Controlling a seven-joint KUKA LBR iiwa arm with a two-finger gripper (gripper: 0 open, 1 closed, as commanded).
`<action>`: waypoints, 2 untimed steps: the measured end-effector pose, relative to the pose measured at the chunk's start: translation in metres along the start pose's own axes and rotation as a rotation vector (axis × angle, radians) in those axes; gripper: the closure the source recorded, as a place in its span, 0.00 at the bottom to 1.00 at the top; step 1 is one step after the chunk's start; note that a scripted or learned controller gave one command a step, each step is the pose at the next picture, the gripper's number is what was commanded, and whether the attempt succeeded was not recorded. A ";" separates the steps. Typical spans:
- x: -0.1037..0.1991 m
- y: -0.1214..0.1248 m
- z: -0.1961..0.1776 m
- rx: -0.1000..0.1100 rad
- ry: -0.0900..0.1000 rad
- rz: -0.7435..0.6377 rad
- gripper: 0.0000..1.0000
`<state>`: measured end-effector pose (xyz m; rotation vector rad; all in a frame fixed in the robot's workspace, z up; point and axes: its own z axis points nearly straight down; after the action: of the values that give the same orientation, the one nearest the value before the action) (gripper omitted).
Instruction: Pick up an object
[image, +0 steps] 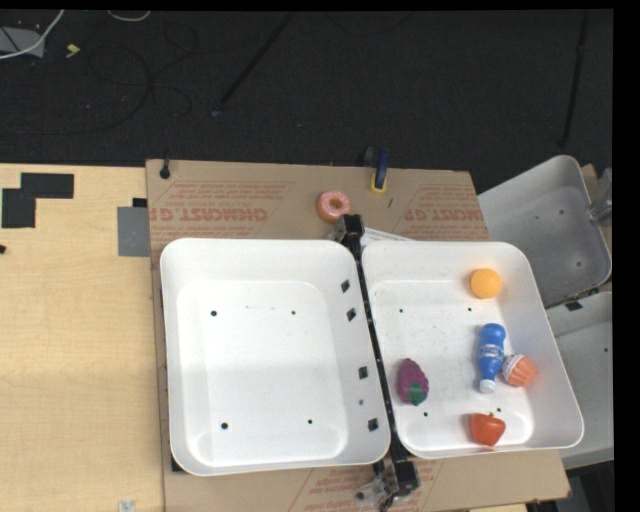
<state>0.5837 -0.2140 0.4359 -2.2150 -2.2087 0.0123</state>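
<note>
The tabletop (70, 330) carries a left bin (255, 355) and a right bin (450, 300). The pick has not begun: the next move calls for bringing the hand down over one item. Whether the hand is spread cannot be told. Within the right bin lie a bottle (490, 355), grapes (412, 382), a ball (486, 283), and a strawberry (486, 429) nearest its front rim.

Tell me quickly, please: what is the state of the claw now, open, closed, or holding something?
Claw: its state cannot be told from the camera view.
</note>
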 end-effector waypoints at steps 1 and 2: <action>0.000 0.030 -0.037 -0.017 -0.006 -0.005 1.00; 0.003 0.060 -0.090 -0.018 -0.006 -0.007 1.00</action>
<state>0.6453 -0.2118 0.5250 -2.2192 -2.2293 -0.0008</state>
